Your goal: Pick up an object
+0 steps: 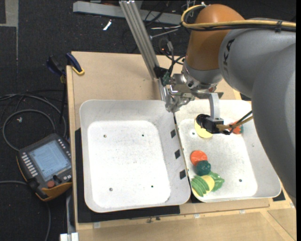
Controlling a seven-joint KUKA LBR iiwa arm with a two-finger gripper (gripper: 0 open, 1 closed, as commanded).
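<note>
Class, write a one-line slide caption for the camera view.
Gripper hangs at the far left corner of the right bin; orange toy and dark green toy lie nearer the camera.

The arm (263, 61) is thick, smooth and pale grey, with a rounded glossy orange band (211, 37) above the wrist. A thin yellow cable (190, 13) loops over it; the gripper (174, 102) is silvery metal.

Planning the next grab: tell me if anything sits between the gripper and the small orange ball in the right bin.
Nothing visible does. Between the gripper and the small orange ball lies bare bin floor; the pale yellow disc sits just beside that path, the dark green ball beyond it.
</note>
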